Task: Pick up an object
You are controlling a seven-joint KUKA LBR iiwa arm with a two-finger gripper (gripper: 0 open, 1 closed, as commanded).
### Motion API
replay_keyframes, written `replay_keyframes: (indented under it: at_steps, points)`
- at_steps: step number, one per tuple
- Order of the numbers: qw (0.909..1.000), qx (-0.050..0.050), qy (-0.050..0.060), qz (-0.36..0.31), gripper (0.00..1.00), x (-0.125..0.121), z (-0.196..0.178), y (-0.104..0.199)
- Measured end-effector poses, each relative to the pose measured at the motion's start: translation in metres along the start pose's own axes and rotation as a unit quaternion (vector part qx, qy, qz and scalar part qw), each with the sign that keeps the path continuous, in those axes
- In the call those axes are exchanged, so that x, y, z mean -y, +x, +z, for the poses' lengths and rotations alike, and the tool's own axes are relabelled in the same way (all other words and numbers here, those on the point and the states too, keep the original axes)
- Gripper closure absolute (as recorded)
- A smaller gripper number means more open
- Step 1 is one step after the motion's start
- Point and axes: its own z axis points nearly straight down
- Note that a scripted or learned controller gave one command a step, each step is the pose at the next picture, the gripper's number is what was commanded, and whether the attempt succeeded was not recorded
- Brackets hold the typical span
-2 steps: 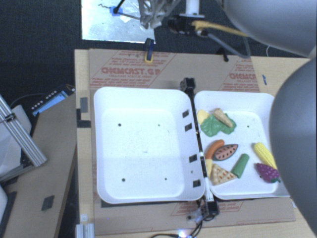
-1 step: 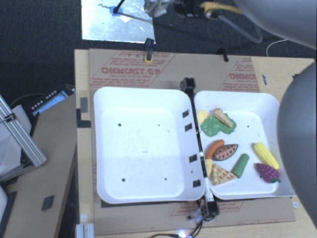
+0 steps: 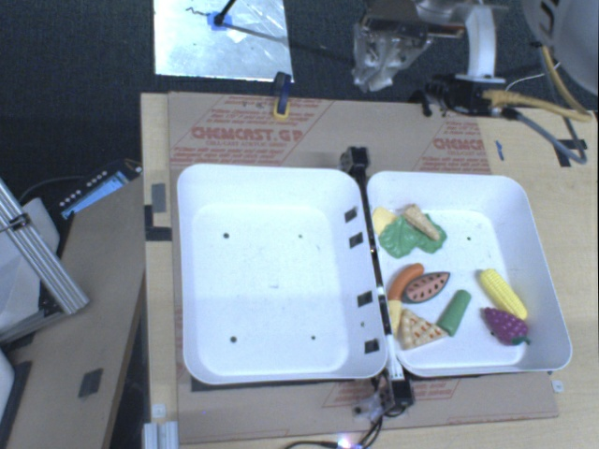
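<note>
Two bins side by side on my bench: left bin [image 3: 267, 279], right bin [image 3: 519, 204]. All the toy food [image 3: 440, 283] sits in the right one (mostly its left half), my gripper [image 3: 379, 64] hanging beyond the far edge.

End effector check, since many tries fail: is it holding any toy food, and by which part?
Nothing held: the end effector hangs above the bins with nothing between its fingers.

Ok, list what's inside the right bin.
Right bin holds lettuce with a wedge on top, carrot, watermelon slice, cucumber, pizza slice, corn, grapes. Anything under the lettuce is hidden.
</note>
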Motion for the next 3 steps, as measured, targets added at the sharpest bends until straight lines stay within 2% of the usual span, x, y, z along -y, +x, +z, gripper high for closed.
replay_keyframes:
  at_steps: [1,2,3]
  points:
    - [1.0,-0.002,-0.005,-0.006,1.0,-0.016,-0.038,0.021]
    - [1.0,-0.001,0.004,-0.008,1.0,-0.013,0.108,0.085]
    - [1.0,-0.002,-0.004,-0.007,1.0,-0.033,0.08,0.105]
